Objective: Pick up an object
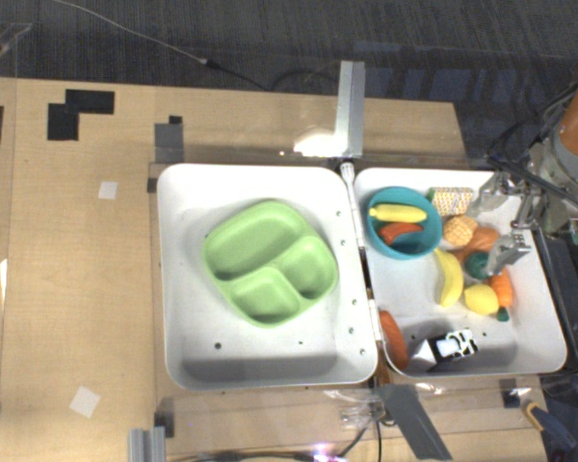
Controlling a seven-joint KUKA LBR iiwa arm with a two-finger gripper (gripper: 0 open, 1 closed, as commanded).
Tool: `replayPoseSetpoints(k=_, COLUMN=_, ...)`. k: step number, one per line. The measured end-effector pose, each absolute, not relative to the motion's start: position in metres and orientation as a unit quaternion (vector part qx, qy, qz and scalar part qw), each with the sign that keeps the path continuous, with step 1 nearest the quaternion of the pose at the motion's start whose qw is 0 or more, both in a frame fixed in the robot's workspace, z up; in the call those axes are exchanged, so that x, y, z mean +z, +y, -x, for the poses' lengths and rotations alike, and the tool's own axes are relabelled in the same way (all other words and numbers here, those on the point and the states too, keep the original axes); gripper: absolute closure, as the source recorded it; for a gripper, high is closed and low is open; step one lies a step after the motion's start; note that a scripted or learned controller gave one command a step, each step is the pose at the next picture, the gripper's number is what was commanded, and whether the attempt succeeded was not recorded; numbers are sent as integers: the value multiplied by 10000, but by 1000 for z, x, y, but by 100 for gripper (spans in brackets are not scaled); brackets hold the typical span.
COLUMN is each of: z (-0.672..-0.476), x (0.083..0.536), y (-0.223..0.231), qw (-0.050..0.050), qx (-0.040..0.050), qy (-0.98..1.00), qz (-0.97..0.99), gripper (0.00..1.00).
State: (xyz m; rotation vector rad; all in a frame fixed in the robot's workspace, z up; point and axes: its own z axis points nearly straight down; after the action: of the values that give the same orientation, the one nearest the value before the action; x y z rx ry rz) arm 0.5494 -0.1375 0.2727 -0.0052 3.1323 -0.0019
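We saw the gripper (506,221) hanging over the right bin (549,340), its two fingers spread apart with nothing between them, one tip by the bin's far wall and the other near the toy pile. Right there beside it lay the banana (449,277), plain yellow, gently curved, its long axis running from the far side of the bin toward the near side, bowed toward the bin's middle. Next to it sat a lemon (482,299), a carrot (502,290) and an orange round fruit (459,229), all bunched close together. We spotted a blue bowl (402,244) at the bin's far left corner, holding a yellow piece and a red piece. Near the front lay a black-and-white toy car (454,346). Over in the left bin (188,345) a green divided plate (269,260) sat tilted.
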Motion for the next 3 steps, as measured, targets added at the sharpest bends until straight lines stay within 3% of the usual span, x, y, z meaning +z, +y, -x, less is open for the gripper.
replayPoseSetpoints(k=1, z=-582, x=153, y=-165, qw=5, qx=5, qy=9980, qz=-625, gripper=0)
replayPoseSetpoints(k=2, z=-553, x=89, y=-189, qw=74, qx=-10, qy=9974, qz=-715, gripper=0)
replayPoseSetpoints(k=3, z=-558, x=105, y=-188, qw=154, qx=-27, qy=9976, qz=-681, gripper=100)
